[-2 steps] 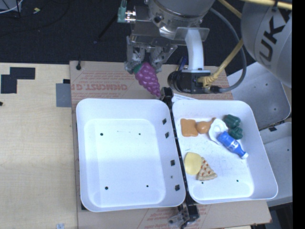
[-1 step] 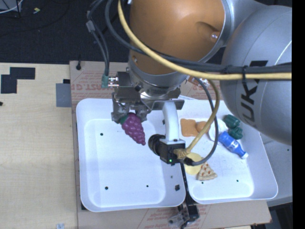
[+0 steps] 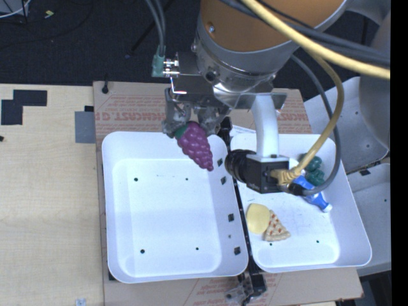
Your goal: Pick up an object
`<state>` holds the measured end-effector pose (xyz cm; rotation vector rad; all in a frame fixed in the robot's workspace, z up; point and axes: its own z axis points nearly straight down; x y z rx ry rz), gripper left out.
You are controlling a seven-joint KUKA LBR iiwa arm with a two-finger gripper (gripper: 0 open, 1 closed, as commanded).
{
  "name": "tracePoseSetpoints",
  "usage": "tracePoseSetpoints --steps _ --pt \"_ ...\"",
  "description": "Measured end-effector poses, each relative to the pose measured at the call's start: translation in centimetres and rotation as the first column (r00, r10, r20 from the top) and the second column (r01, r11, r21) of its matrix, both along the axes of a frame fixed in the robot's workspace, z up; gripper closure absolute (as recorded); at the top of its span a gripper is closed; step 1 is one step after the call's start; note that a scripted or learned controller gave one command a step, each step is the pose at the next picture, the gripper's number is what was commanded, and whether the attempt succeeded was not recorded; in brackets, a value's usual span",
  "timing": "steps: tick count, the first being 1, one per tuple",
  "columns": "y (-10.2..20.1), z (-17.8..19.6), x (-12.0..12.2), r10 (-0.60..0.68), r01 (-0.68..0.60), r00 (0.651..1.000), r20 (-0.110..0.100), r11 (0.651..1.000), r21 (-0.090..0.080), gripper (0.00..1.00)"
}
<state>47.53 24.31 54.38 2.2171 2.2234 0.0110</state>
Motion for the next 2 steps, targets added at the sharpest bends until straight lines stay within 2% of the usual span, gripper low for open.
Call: tracePoseSetpoints --steps 1,2 --pt "-1.2 -0.7 3.3 -0.004 0.004 1.0 -0.009 1.0 -0.006 1.0" --pt "0.0 -15.6 -0.2 0.0 0.0 1.0 -0.025 1.0 -0.013 1.0"
